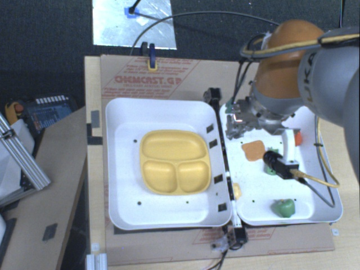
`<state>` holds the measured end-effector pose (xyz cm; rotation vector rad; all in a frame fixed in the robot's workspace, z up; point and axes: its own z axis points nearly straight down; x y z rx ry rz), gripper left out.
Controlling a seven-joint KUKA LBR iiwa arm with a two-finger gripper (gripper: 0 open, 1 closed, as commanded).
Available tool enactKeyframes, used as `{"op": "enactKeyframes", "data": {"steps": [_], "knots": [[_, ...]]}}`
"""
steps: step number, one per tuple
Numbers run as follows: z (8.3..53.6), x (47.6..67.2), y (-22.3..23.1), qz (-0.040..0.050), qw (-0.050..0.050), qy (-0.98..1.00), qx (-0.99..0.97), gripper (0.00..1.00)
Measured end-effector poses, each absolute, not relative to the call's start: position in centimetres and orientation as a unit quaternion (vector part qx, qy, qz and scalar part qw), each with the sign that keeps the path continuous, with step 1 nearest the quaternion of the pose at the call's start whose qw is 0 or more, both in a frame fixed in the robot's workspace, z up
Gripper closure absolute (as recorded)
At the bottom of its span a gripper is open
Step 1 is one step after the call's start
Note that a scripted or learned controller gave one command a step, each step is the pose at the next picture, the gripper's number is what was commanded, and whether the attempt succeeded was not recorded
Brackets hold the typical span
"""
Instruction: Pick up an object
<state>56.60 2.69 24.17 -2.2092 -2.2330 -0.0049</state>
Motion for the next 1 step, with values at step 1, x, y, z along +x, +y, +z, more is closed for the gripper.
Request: {"op": "enactKeyframes", "data": {"steps": [1], "knots": [[23.36, 56.74, 9.07, -0.0012, 0.0, -0.711, -0.703, 1.0]]}}
